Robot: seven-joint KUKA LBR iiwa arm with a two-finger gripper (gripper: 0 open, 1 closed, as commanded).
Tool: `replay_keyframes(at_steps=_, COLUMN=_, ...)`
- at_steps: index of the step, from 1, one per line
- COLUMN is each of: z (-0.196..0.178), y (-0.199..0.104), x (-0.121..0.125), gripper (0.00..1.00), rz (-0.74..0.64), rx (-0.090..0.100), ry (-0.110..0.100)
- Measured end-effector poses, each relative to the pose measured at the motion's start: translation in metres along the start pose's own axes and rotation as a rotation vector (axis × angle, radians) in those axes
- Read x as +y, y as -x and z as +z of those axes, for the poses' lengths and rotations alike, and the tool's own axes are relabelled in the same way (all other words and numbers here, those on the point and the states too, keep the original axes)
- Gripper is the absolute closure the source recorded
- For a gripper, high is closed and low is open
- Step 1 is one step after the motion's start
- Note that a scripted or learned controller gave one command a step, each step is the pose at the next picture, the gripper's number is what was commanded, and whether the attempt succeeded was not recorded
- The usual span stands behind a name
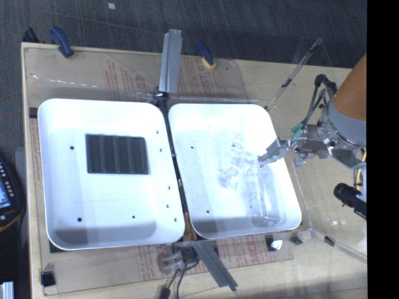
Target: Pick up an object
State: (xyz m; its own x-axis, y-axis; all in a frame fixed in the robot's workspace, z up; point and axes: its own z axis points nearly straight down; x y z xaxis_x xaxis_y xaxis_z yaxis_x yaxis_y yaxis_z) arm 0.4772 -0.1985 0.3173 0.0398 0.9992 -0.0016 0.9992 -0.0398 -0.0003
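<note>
Currently the claw [269,156] hangs over the right bin [187,167]'s clear plastic items [249,173]; finger state cannot be determined.

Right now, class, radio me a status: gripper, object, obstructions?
Gripper over right bin, nothing seen held. Clear plastic items lie in that bin. Dark grid panel in left bin.

A single fixed camera is looking down from above the bench [37,67] at a slant, taking in both white bins: the left bin [56,185] and the right bin [199,123]. It is standing far enough back that dark floor [187,5] is showing beyond the bench's far edge. The arm [352,104] is entering from the right.
</note>
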Motion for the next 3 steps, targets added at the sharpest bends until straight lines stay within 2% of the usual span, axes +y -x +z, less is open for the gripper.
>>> replay_keyframes(at_steps=1, z=-0.002, y=-0.006, x=0.04, gripper=0.0, rz=0.183, rx=0.001, ry=-0.001)
replay_keyframes(at_steps=2, z=0.054, y=-0.04, x=0.029, gripper=0.0, rz=0.557, rx=0.003, ry=-0.006)
replay_keyframes(at_steps=3, z=0.045, y=-0.041, x=0.029, gripper=1.0, rz=0.548, rx=0.003, ry=-0.01)
